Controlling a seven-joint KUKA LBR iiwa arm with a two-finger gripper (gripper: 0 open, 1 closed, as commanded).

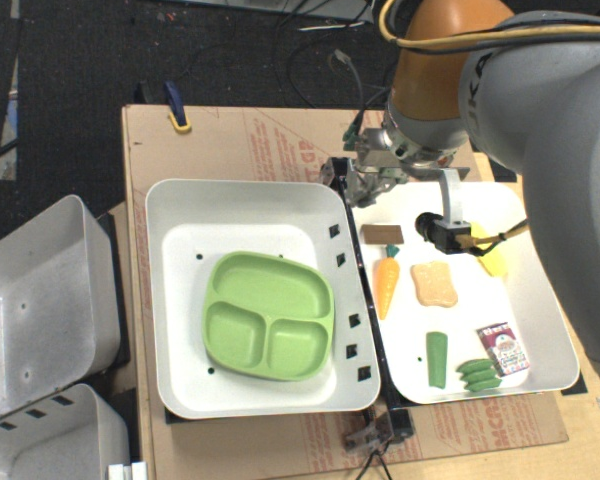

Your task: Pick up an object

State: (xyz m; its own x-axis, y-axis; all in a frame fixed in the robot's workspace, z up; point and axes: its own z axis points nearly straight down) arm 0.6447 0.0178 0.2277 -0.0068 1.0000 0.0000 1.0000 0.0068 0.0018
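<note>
Tool [368,183] at right bin's [545,368] upper-left corner, finger state unclear. Brown block [382,234] just below tool; carrot [387,282] further below; green tray [268,315] lower-left.

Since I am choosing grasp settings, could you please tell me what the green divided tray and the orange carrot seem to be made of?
The green divided tray looks like moulded plastic with a smooth matte finish: uniform colour, rounded compartment walls, soft highlights. The orange carrot is probably a plastic toy: flat even orange, a slight sheen and a small green top, though soft foam or rubber cannot be ruled out.
</note>
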